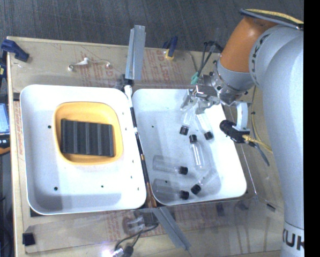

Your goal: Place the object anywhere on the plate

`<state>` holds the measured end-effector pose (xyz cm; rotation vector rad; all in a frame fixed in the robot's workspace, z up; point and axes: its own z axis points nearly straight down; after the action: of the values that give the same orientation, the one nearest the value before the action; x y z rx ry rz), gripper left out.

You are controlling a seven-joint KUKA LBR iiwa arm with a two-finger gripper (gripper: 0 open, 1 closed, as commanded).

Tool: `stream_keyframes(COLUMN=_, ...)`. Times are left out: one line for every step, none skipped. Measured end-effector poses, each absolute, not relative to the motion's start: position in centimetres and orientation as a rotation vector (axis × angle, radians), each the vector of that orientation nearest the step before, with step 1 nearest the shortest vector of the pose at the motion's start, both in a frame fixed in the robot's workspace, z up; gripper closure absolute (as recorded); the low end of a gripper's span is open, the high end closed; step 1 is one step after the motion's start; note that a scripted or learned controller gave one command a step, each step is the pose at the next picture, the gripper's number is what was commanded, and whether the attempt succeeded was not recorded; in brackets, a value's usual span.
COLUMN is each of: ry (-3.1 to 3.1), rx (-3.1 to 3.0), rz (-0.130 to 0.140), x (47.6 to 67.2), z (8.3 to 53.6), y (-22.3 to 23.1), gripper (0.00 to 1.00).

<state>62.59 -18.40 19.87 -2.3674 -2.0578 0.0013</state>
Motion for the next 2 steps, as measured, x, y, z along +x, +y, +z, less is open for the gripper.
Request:
stream_keyframes(ry=-2.397, rx=-2.025, rz=0.003, x=60.2, z=20.6, y=-13.9, gripper=1.0)
stream_keyframes(ry=-2.539, rx=-1.849, rz=0.002, x=63.6, z=22.4, y=-8.2, gripper=1.0)
